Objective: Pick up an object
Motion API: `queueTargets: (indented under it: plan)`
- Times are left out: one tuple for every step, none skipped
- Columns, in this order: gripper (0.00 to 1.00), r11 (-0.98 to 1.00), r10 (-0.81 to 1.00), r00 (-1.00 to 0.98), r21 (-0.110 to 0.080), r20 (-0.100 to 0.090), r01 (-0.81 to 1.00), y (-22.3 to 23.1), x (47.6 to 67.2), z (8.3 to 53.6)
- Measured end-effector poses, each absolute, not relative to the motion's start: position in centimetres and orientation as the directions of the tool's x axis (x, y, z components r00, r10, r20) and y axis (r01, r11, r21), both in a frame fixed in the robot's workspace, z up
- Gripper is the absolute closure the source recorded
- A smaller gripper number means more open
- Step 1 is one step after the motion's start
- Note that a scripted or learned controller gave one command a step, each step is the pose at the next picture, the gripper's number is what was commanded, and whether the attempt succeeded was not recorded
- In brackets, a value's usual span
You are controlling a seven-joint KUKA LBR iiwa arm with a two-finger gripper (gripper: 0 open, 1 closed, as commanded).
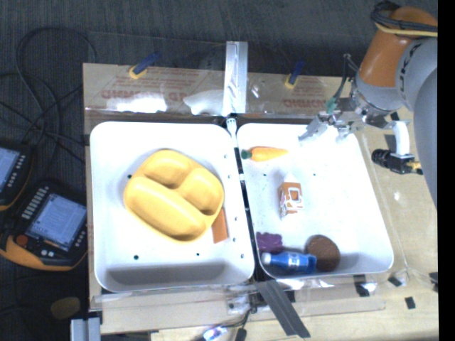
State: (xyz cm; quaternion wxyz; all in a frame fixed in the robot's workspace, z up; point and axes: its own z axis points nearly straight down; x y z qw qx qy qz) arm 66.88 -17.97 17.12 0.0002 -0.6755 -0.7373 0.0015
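White plastic bins sit side by side on a pale wooden bench over dark carpet.

The left bin (114, 261) cradles a glossy yellow lump (174, 194); the right bin (355, 212) holds a carrot (266, 153), small carton (291, 198), blue bottle (290, 262) and brown ball (323, 251) (all untouched). The gripper (323, 125) hovers over the far right corner, fingers spread, gripping nothing.

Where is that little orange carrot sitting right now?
The carrot lies in the right bin, at its far left corner beside the divider between the bins, with the small orange-and-white carton nearest to it.
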Motion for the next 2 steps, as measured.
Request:
queueTargets:
  plan:
    - [0.00,0.388,0.922,-0.388,0.005,-0.005,0.922,-15.8,62.2,8.9]
    - [0.00,0.345,0.939,-0.345,0.008,-0.004,0.939,-10.4,57.1,8.9]
